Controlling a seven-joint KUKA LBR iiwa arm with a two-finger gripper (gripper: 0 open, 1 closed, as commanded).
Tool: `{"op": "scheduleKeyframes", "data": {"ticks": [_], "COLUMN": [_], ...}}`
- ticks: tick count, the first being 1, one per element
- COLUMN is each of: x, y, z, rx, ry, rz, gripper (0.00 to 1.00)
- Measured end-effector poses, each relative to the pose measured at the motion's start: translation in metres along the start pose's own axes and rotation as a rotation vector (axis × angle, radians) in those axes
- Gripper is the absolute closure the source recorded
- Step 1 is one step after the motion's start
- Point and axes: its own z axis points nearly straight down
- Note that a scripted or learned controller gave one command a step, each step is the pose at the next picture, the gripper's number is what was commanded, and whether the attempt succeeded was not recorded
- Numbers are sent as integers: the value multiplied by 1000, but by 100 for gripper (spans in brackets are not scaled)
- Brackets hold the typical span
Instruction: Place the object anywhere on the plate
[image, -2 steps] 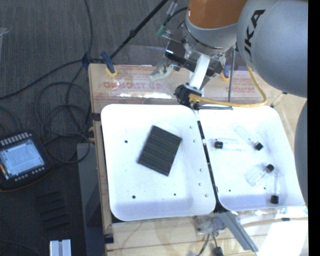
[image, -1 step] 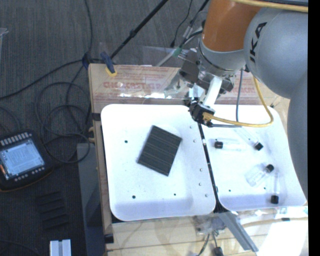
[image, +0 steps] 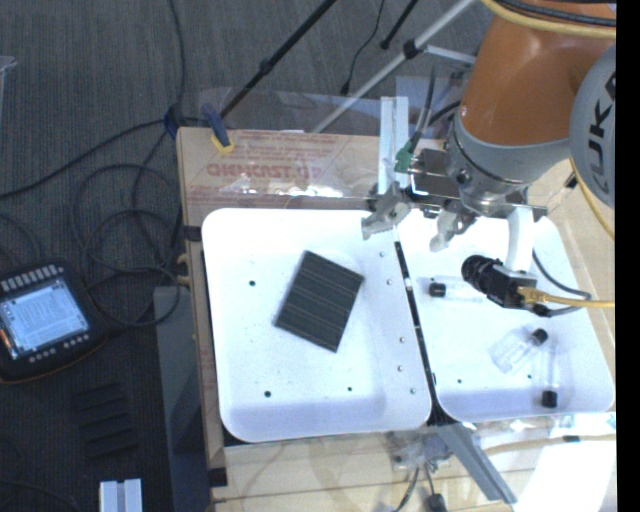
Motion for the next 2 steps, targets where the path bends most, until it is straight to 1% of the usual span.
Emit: {"op": "scheduleKeyframes", "data": {"ticks": [1, 2], "x": [-7, -80], "y": [-41, 4], "z": [-6, -2], "rx": [1, -2], "ry": [1, 0], "rz": [156, -310], "gripper": [0, 0]}}
